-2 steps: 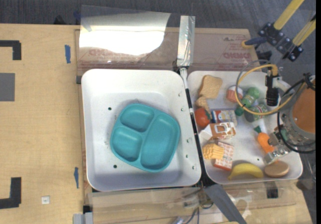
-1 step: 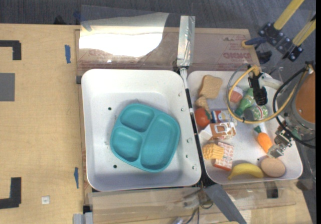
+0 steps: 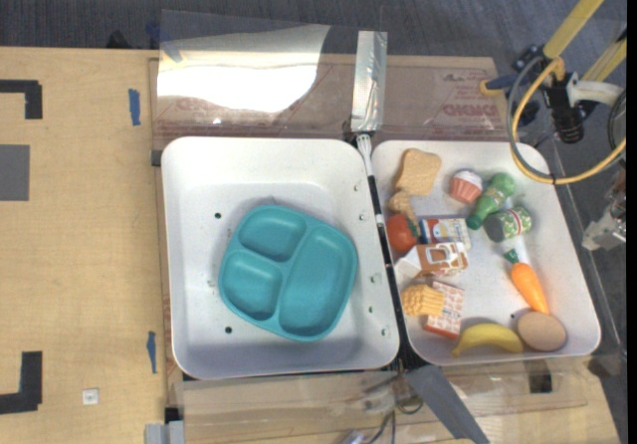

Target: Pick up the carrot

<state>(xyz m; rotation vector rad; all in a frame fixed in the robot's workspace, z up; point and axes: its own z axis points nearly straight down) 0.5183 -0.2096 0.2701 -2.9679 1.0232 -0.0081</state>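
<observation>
A carrot lies in the right bin, lower right of the frame, long axis running upper left to lower right, just above an egg and beside a banana; the hand's state cannot be told.

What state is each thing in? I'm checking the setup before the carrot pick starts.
Carrot: lying in the right bin, near the egg, not gripped.
Egg: resting at the bin's lower right corner.
Banana: lying flat beside the egg.
Bread slice: lying at the upper left of the right bin.
Teal divided plate: right side up in the left bin, nothing on it.
</observation>
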